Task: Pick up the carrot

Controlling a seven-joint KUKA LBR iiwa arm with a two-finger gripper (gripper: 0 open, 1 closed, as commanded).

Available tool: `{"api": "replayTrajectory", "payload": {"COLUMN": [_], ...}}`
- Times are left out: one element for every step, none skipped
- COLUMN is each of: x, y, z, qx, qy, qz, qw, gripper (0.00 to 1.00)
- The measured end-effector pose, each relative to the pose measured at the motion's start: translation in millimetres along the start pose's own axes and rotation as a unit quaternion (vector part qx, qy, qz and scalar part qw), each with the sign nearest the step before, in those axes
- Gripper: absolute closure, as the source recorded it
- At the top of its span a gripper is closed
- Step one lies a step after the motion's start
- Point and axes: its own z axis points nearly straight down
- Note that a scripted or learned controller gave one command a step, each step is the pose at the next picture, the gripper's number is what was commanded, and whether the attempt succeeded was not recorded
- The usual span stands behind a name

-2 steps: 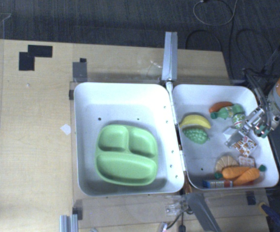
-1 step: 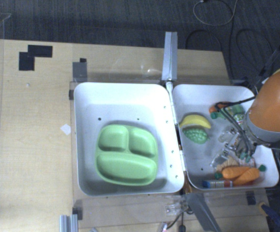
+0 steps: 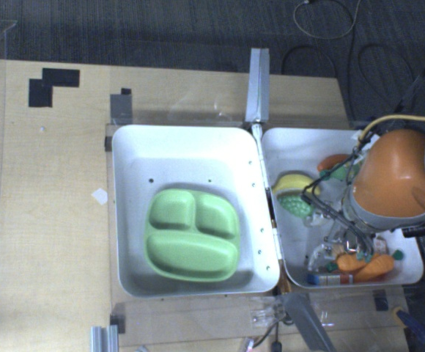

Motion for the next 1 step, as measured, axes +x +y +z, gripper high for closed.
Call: {"api": "replayTrajectory", "payload": {"x": [-2.7], "y": [1.2], "z": [-11.5], "qx": [-0.001], "qy": [-0.004], "qz": [0.001], "qw": [1.0000], "gripper": [1.00]}}
